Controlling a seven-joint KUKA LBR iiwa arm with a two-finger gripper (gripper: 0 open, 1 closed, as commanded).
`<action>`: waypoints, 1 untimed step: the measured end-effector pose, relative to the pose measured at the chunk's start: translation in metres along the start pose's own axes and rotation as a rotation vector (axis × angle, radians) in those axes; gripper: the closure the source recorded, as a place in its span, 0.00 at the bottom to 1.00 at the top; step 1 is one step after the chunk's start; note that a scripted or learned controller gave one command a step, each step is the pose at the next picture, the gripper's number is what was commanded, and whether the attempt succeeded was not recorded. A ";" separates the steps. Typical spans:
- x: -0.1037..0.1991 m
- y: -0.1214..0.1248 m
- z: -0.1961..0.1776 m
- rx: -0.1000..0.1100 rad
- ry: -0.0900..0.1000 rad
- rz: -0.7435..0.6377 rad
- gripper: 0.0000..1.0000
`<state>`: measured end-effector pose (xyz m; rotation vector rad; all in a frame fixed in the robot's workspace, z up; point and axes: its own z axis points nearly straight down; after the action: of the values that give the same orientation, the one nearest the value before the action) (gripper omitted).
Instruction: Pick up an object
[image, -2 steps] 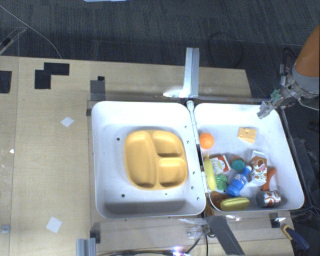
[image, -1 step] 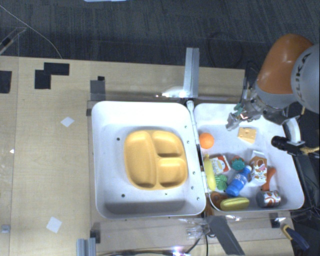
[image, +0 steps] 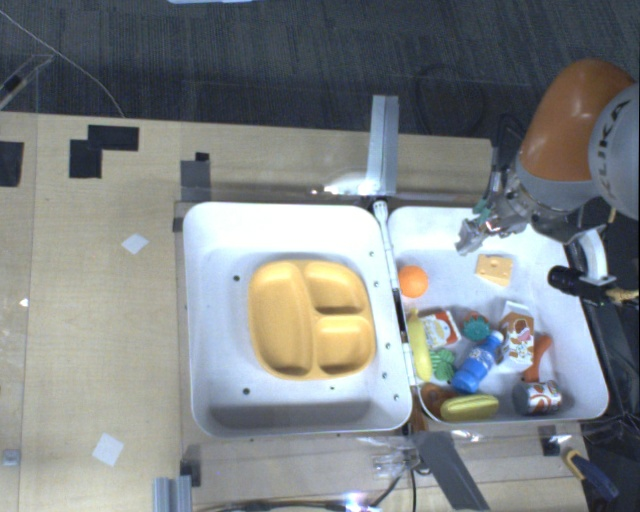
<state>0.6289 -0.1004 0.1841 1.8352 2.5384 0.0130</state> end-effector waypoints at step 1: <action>0.000 0.000 0.000 0.001 0.000 0.000 0.00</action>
<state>0.6287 -0.1007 0.1837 1.8362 2.5385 0.0122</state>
